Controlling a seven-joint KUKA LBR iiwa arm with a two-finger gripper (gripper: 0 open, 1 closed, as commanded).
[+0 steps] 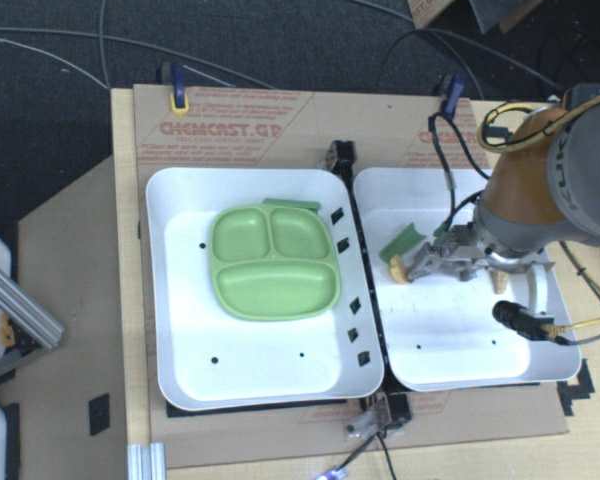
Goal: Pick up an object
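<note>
Two white bins sit side by side: the left bin (180, 268) holds one green divided plate (274, 262), and the right bin (460, 353) holds one small green block (401, 241) beside a tan piece (396, 269). The gripper (432, 265) hangs low just right of these two; its opening cannot be told.

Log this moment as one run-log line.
end effector low in right bin | beside green block | green plate in left bin

Bench (230, 118) w/ two bins (180, 298) (white)
</note>
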